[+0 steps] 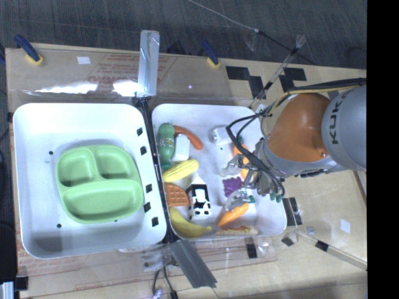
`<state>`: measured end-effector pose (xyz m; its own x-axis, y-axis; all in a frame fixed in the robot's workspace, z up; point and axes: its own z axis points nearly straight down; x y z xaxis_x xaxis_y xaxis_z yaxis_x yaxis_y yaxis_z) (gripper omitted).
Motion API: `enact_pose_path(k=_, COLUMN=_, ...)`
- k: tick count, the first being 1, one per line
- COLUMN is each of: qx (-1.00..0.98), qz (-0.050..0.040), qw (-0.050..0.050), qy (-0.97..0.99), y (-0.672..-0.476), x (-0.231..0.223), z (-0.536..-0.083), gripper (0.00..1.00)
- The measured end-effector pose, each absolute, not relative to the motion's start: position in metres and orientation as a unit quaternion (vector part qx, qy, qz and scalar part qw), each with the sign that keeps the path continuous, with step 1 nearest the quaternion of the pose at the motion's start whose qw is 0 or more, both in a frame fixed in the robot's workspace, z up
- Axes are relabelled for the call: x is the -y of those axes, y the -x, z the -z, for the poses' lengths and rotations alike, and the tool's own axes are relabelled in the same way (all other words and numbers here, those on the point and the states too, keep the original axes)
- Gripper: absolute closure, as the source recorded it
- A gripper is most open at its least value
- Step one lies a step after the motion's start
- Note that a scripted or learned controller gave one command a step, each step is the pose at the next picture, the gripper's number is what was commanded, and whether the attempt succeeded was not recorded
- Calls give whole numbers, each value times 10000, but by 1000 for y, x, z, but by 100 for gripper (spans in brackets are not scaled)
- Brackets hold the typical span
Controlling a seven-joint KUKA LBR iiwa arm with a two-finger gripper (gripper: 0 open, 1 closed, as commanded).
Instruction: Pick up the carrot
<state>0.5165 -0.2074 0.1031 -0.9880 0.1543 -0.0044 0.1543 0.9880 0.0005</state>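
Observation:
The carrot (232,215) is orange with a pale green top. It lies tilted near the front right corner of the right bin (212,114). My gripper (245,184) hangs low over the right side of that bin, just above the carrot's green end and beside a purple bunch of grapes (231,184). The wrist and cables hide the gripper's tip. I cannot tell whether it touches the carrot.
The right bin also holds a green cucumber (166,142), an orange sausage (189,137), corn (181,170), a waffle (176,195), a banana (188,228) and a black-and-white cow (199,202). A green divided plate (98,182) sits in the left bin (31,123).

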Motion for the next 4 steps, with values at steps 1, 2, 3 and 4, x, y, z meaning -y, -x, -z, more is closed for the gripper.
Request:
enact_pose_path(k=1, qx=-9972, qz=3, qw=37, qy=-744, y=-518, x=206, z=-114, gripper=100)
enact_pose_path(k=2, qx=-9972, qz=2, qw=36, qy=-740, y=-518, x=206, z=-113, gripper=0)
enact_pose_path(k=3, qx=-9754, qz=0, qw=26, qy=-2206, y=-535, x=209, z=-93, gripper=0)
enact_pose_path(k=4, qx=-9761, qz=3, qw=49, qy=-2174, y=-537, x=208, z=-104, gripper=100)
